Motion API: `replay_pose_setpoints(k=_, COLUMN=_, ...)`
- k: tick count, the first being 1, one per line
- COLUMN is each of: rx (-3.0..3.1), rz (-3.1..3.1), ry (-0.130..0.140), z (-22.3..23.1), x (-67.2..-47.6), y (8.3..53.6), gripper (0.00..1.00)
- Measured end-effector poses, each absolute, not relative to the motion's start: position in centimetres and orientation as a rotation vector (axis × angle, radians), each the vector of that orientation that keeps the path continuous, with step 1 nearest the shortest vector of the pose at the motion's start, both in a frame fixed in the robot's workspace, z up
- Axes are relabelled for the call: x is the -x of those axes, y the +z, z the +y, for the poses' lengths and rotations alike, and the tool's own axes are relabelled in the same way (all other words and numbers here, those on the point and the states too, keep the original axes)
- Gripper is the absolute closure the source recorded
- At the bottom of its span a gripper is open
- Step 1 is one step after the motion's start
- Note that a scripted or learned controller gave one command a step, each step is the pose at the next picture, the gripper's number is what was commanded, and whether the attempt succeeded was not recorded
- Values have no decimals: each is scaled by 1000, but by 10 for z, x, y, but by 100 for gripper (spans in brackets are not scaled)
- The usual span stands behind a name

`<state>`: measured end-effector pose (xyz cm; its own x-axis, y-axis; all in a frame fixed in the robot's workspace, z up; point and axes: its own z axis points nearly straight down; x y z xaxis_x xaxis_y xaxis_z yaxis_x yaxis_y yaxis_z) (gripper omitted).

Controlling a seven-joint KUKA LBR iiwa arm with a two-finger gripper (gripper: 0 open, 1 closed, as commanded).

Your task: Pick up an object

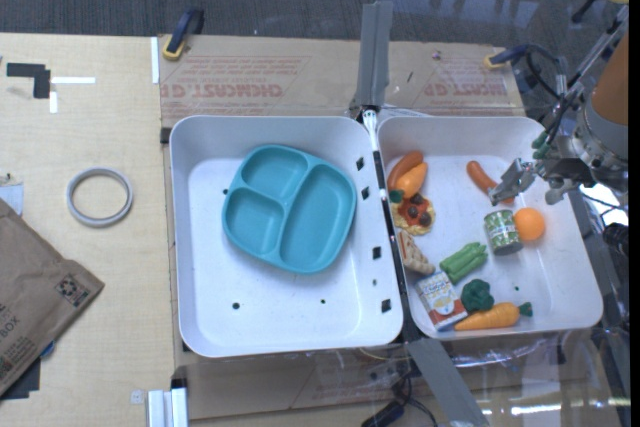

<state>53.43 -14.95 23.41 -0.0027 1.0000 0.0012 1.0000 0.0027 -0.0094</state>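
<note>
From above, the gripper (515,183) hangs over the right bin (590,290), its fingers apart and holding nothing, just above the small green can (501,230) beside the orange ball (529,224). Nothing is lifted; descent, grasp and lift all remain.

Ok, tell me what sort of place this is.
Probably a robot lab bench set up for grasping trials, not a kitchen. Two white bins sit clamped on cardboard; the right one holds toy food such as a carrot; a gripper hangs over it.
</note>
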Motion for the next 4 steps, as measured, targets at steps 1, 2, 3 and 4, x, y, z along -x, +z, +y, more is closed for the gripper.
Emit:
replay_pose_setpoints(k=1, rx=2078, rz=-2354, ry=2, z=-192, x=-580, y=92, gripper=0)
replay_pose_setpoints(k=2, rx=2077, rz=-2347, ry=6, z=-193, x=-579, y=97, gripper=100)
replay_pose_setpoints(k=3, rx=2260, rz=-2177, ry=6, z=-213, x=-644, y=88, gripper=100)
replay_pose_setpoints(k=4, rx=2055, rz=-2372, ry=5, z=-153, x=-656, y=89, gripper=100)
